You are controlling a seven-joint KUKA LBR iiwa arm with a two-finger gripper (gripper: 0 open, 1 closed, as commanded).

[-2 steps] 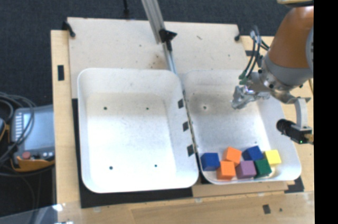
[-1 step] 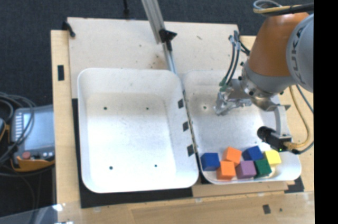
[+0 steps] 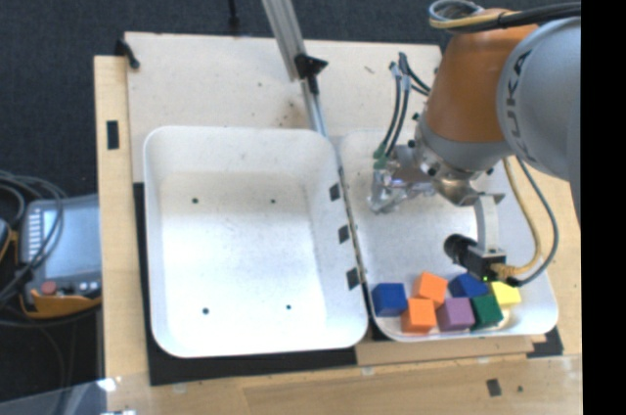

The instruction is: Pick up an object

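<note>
blocks lie clustered at the near edge of the right bin [image 3: 391, 237], nearest the camera and well below the pincer [image 3: 389, 191]: blue block [image 3: 389, 298], two orange blocks [image 3: 431, 286] and [image 3: 420, 314], purple block [image 3: 456, 312], green block [image 3: 486, 309], yellow block [image 3: 506, 294], plus a second blue one [image 3: 469, 285] behind. most touch a neighbour. arm [image 3: 489, 80] hangs over the far part of that bin, the pincer at its lower left end, above bare bin floor, apart from every block. pincer state: cannot be told from this view; metal parts are blurred together. nothing is seen in its grasp. left bin [image 3: 245, 237] sits to the pincer's left.

judgement: the blocks look small, light, rigid, with flat faces that should hold well, likely not fragile. the blue block at the cluster's left end stands most exposed; take it across two opposite flat sides. packed neighbours risk being nudged. pick not yet begun.
</note>
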